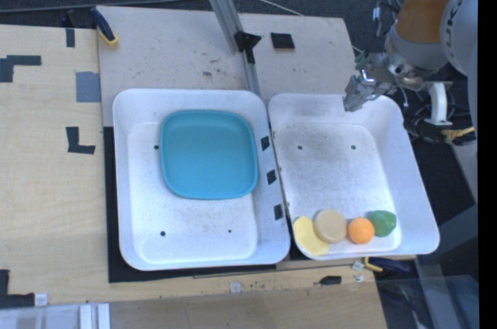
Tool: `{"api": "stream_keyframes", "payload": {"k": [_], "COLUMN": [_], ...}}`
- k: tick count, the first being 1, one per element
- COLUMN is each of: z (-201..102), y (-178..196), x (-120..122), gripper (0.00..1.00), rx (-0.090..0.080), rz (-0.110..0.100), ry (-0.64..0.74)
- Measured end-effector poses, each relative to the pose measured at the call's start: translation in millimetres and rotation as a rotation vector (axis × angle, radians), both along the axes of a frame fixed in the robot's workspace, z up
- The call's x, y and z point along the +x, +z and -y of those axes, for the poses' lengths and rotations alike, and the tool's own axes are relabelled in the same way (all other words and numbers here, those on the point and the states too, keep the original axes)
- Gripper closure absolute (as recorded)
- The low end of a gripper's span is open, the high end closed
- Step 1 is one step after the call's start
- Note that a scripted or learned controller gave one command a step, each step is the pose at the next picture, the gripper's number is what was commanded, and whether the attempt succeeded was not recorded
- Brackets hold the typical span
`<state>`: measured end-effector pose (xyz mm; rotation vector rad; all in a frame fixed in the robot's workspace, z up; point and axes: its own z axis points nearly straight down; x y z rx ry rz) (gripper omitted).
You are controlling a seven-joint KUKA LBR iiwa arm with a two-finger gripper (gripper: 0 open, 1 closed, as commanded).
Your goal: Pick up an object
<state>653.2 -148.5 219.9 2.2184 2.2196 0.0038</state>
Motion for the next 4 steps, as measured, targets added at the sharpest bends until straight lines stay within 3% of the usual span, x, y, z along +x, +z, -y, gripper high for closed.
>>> {"api": "stream_keyframes", "payload": {"k": [4], "z": [-213], "y": [-23], "x": [4], "gripper": [1.00], "rx": [0.002], "rz": [-0.005], "ry": [0.004]}}
